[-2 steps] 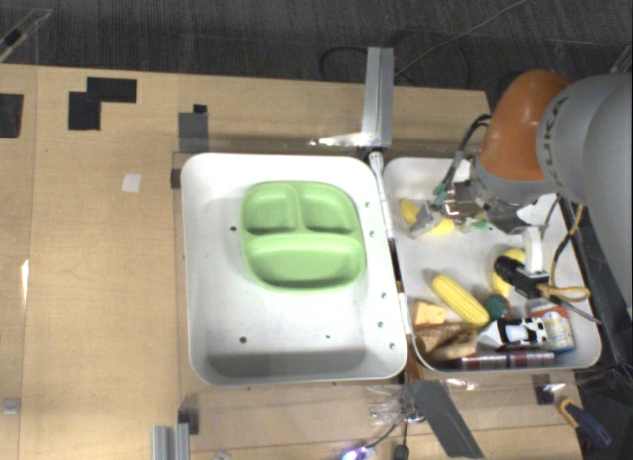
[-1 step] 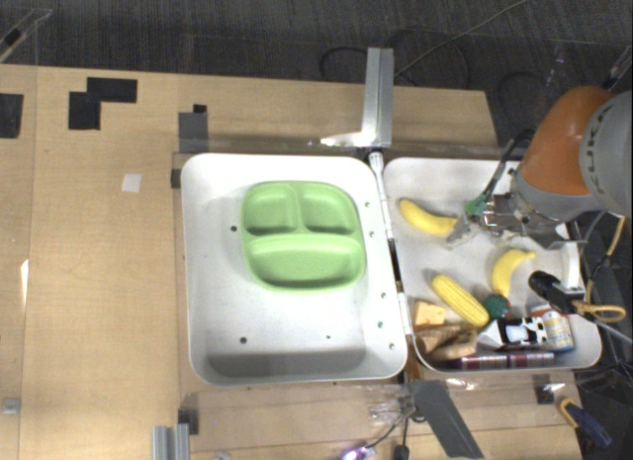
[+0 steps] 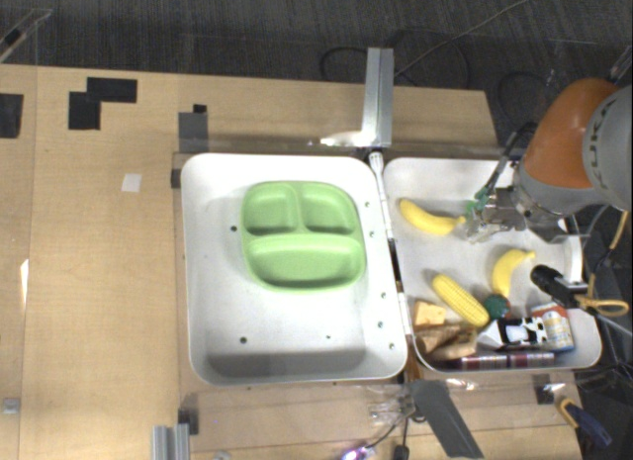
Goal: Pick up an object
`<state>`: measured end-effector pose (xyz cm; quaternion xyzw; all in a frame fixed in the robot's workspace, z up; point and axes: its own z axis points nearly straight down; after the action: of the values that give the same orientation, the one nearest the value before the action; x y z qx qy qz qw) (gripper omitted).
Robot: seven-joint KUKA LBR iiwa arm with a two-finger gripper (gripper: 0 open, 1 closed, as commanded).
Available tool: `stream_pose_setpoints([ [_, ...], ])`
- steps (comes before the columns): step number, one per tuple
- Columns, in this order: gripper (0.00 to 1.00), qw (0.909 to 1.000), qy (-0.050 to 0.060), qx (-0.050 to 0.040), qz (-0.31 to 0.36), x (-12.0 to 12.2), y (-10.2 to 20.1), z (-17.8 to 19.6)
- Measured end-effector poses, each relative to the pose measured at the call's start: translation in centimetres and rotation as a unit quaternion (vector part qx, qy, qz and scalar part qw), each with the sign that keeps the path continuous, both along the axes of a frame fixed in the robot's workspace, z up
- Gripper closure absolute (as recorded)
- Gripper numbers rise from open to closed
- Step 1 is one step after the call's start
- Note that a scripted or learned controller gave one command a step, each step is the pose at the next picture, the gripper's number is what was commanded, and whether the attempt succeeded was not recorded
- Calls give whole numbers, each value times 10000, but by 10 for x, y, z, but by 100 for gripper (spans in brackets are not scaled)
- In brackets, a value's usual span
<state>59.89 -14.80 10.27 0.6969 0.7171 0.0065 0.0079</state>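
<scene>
The pincer (image 3: 482, 213) hangs low in the right bin (image 3: 435, 176), just beside a banana (image 3: 427, 218); can't tell its grip state.

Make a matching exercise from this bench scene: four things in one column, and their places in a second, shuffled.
Things:
1. green tray
2. corn cob
3. banana
4. gripper

Places:
A. just right of the upper banana
B. left bin
C. upper part of the right bin
D. middle of the right bin, below the banana

Pairs: 1-B, 2-D, 3-C, 4-A
</scene>
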Motion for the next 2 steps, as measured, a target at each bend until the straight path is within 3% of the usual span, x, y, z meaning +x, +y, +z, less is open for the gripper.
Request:
stream_pose_setpoints([
  [1,0,10000,1,0,0,0,0,0],
  [2,0,9921,44,-10,1254,52,51,-14],
])
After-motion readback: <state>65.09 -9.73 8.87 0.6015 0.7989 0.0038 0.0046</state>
